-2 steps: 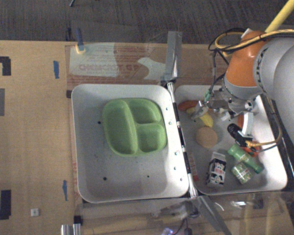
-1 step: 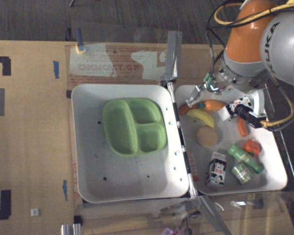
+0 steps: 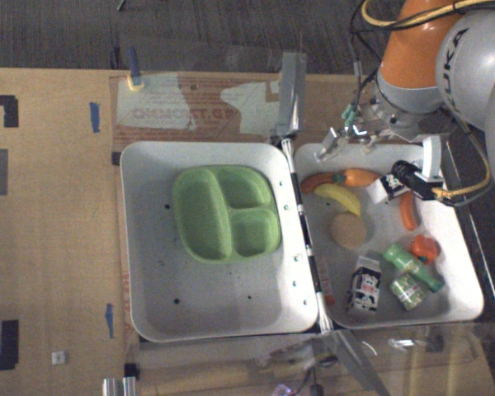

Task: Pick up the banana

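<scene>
The banana (image 3: 338, 198) lies untouched in the upper left part of the right bin (image 3: 466, 304), below it a round tan disc (image 3: 348, 230) and, nearer the lower edge of the frame, a small milk carton (image 3: 365, 289) and green bottles (image 3: 412, 275). Just above the banana sits an orange carrot-like piece (image 3: 356, 176). Higher still, at the bin's top rim, the gripper (image 3: 346, 135) hangs with fingers spread apart and holding nothing, while the green divided plate (image 3: 227, 213) rests in the left bin (image 3: 148, 304).

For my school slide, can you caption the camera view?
Gripper above the right bin, near the banana.
</scene>
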### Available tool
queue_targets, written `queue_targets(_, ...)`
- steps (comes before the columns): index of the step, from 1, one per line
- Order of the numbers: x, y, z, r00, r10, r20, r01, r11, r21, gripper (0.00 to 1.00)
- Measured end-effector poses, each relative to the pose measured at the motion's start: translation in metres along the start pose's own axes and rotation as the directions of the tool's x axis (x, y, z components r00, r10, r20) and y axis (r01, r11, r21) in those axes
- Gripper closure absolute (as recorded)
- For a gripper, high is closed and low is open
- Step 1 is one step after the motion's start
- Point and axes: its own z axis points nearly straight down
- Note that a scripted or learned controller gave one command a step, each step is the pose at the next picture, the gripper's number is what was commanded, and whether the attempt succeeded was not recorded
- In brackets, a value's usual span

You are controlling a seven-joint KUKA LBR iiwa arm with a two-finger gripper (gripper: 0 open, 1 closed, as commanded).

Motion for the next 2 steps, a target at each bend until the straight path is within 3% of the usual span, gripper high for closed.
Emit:
queue_targets(1, 0.015, 0.003, 0.007, 0.987, 0.159, -0.002, -0.159, 0.987, 0.005, 0.00)
queue_targets(2, 0.034, -0.068, 0.012, 0.996, 0.085, -0.003, -0.085, 0.996, 0.006, 0.00)
